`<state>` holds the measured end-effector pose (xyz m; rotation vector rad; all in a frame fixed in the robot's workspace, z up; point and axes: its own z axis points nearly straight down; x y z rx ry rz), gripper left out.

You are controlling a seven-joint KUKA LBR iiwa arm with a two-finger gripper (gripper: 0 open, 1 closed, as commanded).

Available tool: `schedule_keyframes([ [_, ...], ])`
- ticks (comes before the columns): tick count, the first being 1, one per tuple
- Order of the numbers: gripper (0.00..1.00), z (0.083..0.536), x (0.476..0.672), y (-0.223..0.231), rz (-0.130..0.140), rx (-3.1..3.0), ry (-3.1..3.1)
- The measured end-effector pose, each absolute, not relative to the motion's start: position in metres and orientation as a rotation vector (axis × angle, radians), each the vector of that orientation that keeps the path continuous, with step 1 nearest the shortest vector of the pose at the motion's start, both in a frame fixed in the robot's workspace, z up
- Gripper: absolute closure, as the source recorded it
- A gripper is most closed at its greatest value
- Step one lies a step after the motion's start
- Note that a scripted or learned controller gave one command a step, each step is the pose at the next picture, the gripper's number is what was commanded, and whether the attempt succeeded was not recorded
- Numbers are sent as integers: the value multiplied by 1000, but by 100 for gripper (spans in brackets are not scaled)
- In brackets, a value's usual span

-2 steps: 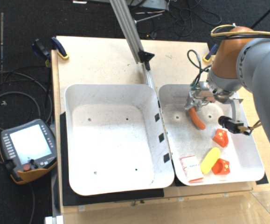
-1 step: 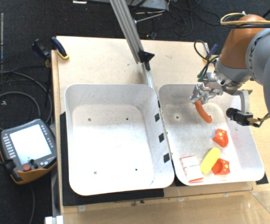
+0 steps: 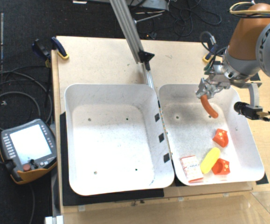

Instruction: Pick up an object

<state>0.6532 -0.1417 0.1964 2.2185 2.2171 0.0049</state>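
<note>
- Arm [image 3: 258,36]: grey with an orange band, enters from the upper right of the frame and reaches down over the right bin.
- Gripper [image 3: 204,94]: positioned over the upper part of the right bin, near its back wall. Its fingers are pinched on the upper end of the orange sausage-shaped object.
- Orange sausage-shaped object [image 3: 209,107]: hangs at a slant from the gripper, upper end between the fingers, lower end pointing toward the lower right. Whether its lower end touches the bin floor cannot be determined.
- Right bin [image 3: 172,101]: white, shallow, in the right half of the frame. Loose items sit in its lower right part.
- Red block [image 3: 220,137]: right of centre in the right bin, well apart from the gripper.
- Yellow oblong piece [image 3: 210,159]: lies tilted near the front of the right bin.
- Second red piece [image 3: 221,167]: just beside the yellow oblong piece, on its right.
- Small white-and-red packet [image 3: 191,167]: at the front wall of the right bin, just left of the yellow oblong piece.
- Left bin [image 3: 74,125]: white, shallow, in the centre-left of the frame, adjoining the right bin.
- Teach pendant [image 3: 27,149]: on the floor at the left edge of the frame.
</note>
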Motion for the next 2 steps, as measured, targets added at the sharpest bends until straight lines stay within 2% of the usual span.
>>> schedule_keyframes([
  [1, 100, 260, 650, -140, 6, 2215, 2219],
  [2, 100, 266, 636, -88, 2, 2213, 2231],
])
